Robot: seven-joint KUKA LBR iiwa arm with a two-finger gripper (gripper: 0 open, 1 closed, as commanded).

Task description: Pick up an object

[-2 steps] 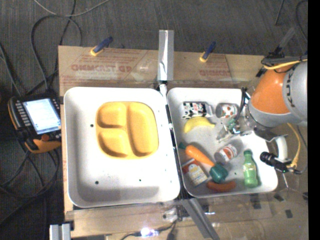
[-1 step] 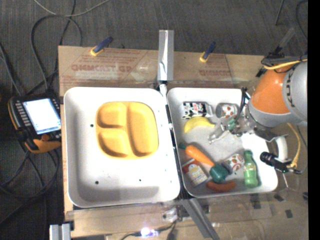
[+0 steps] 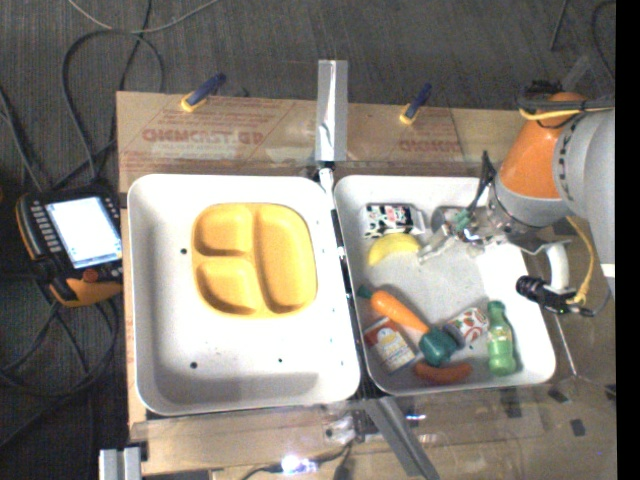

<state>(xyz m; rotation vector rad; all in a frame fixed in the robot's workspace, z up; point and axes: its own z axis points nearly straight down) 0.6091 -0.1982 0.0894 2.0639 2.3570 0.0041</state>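
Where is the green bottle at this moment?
The green bottle lies in the right bin, near its front right corner, beside a small red and white carton.

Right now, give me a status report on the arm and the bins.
Gripper low in right bin, beside lemon. Carrot, green bottle unlifted. Yellow tray in left bin.

Two white bins (image 3: pixel 150 268); one yellow tray (image 3: pixel 255 258); one carrot (image 3: pixel 398 311); one green bottle (image 3: pixel 499 338); one sausage (image 3: pixel 442 372); one lemon (image 3: pixel 392 250).

Pincer (image 3: pixel 443 236) over right bin (image 3: pixel 540 363), beside lemon (image 3: pixel 392 248); yellow tray (image 3: pixel 255 258) left.
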